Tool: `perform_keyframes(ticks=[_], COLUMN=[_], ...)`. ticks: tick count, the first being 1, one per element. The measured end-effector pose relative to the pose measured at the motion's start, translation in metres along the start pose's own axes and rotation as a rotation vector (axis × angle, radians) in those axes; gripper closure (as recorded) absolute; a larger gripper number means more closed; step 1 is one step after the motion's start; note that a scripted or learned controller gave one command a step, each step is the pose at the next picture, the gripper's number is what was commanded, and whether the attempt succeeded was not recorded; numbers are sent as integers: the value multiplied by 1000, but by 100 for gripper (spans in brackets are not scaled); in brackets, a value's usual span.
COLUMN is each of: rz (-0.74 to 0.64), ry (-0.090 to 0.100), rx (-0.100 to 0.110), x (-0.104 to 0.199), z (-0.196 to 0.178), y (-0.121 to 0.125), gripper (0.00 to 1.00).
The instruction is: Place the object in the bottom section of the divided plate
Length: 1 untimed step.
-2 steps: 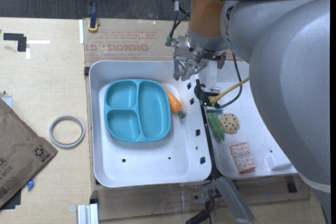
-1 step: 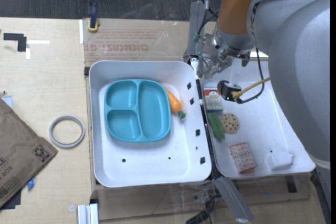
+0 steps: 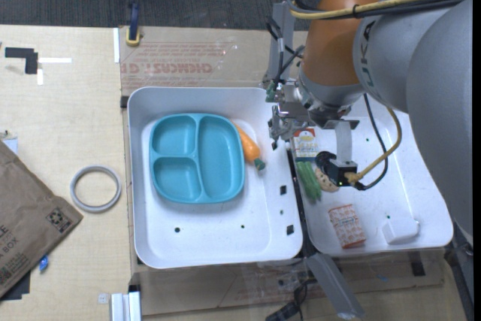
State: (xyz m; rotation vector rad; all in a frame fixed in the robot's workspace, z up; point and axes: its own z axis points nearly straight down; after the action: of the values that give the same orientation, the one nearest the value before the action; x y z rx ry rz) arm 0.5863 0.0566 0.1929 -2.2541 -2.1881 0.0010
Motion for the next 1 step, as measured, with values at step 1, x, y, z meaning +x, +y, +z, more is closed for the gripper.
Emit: perform_keyframes(ticks=[1], rz=[0], ry=[-1], rx=[4], x=[0], z=[2], y=[-1], gripper=[0])
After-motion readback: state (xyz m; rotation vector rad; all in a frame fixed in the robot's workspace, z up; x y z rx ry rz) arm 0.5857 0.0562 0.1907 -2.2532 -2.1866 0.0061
